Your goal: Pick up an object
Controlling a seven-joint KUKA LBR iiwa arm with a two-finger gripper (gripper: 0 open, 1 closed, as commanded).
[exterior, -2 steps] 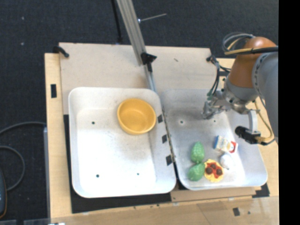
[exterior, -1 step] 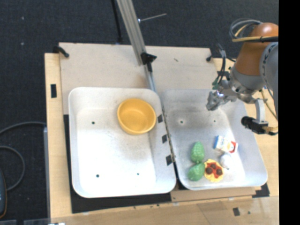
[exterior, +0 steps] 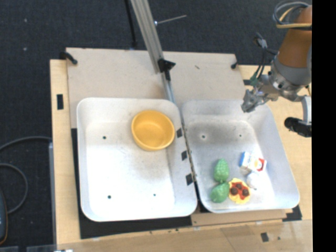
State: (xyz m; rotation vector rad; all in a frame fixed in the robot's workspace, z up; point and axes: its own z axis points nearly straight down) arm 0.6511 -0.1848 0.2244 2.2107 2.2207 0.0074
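Hovering over the right bin's [exterior: 273, 140] far rim, hand [exterior: 249, 105] well clear of the objects; finger state cannot be told. Clustered at near right: two green pieces [exterior: 221, 180], yellow toy [exterior: 239, 189], small carton [exterior: 252, 163]. Open floor between permits straight descent; bin walls crowd the cluster.

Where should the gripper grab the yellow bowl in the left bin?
Judging by its pose, take the yellow bowl by its rim, coming straight down with one finger inside and one outside. It sits upright and open, too wide to span whole; the near-right rim faces the gripper.
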